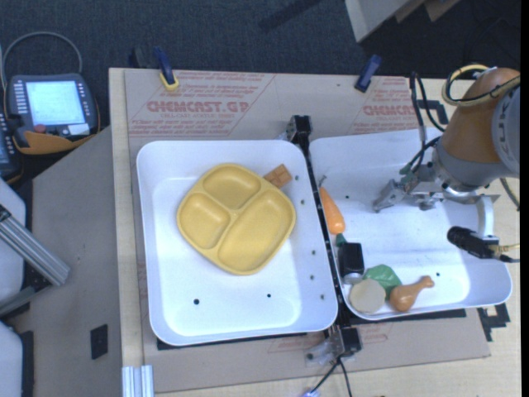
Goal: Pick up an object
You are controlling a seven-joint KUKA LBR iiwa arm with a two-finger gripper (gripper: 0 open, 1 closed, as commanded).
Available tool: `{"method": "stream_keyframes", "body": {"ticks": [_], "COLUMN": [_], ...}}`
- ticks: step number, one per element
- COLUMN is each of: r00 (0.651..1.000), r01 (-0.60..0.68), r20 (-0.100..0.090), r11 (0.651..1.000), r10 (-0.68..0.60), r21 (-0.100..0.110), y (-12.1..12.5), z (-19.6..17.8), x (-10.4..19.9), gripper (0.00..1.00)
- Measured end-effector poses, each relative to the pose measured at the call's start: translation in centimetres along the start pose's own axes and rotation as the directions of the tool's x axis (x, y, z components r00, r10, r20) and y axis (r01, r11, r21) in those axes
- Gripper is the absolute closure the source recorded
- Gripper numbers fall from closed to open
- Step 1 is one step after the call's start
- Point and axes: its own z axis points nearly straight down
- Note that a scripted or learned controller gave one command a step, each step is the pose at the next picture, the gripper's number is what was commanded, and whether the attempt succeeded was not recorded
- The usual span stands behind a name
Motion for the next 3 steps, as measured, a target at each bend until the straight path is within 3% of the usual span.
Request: {"method": "stream_keyframes", "body": {"ticks": [1, 2, 3], "r00": [1.000, 1.000, 1.000], "r01": [0.002, 0.002, 0.003], "r20": [0.000, -0.001, -0.001], "r11": [1.000, 1.000, 1.000], "r10": [-0.002, -0.002, -0.003], "r21": [-0.014, -0.001, -0.003], "y": [0.4, 0.4, 0.1], "z": [-1.6, -5.9, -12.1], "x": [0.1, 0.1, 0.6], "gripper": [1.00, 1.00, 1.00]}}
